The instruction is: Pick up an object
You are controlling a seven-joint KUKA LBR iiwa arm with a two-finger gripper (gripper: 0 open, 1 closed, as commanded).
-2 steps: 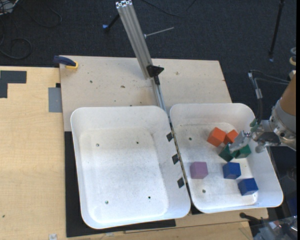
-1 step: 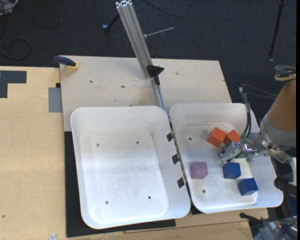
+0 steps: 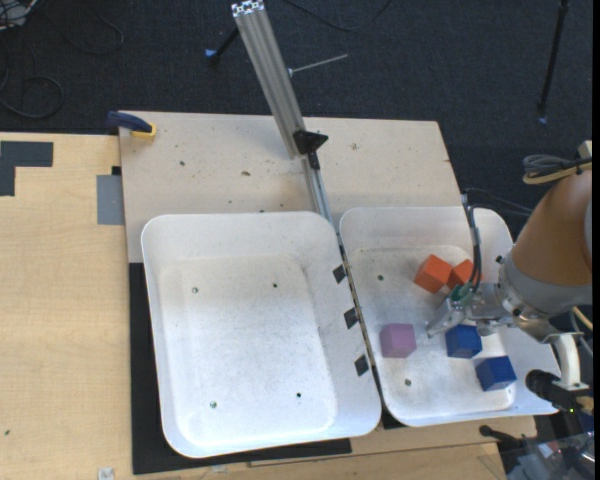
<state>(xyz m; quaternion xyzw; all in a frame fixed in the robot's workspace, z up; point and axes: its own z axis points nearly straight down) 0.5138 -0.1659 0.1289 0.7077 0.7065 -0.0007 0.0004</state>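
Your gripper (image 3: 453, 311) is down in the right bin (image 3: 400, 230), between the orange blocks (image 3: 435, 273) and a blue cube (image 3: 463, 342). Can't tell its state from here. A purple cube (image 3: 398, 340) sits just left of it.

bins (image 3: 180, 230): white glossy plastic, speckled | bench (image 3: 50, 298): pale matt wood | rail (image 3: 272, 78): ribbed bare metal

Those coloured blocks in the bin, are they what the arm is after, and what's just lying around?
Part of the job:
gripper
orange block
purple block
two blue blocks
right bin

Just lying about:
left bin
metal rail
blue clamp
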